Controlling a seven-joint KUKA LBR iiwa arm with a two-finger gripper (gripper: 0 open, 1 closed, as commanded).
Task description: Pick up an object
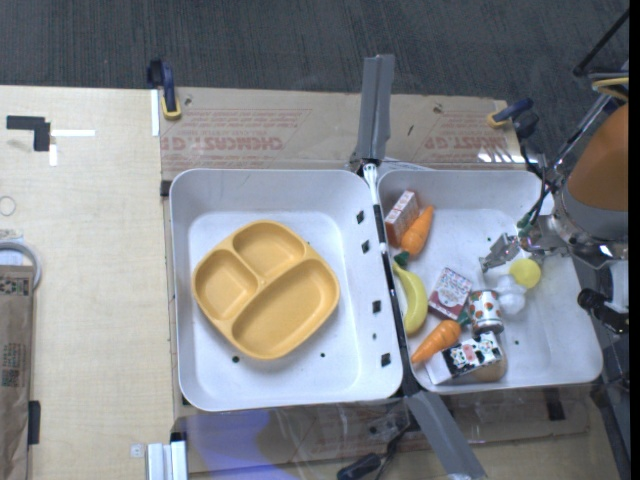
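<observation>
Down front in the right bin (560, 363), a cow-print carton (472, 356) beside a carrot (436, 340); banana (411, 298) along the divider; end effector (512, 251) low over a yellow ball (525, 272), grip impossible to tell; yellow plate (265, 288) in the left bin (200, 368).

arm (600, 183): grey casing, banded in orange above the wrist
gripper (512, 253): metallic grey fingers
cables: thin black lines seen beside the wrist
</observation>
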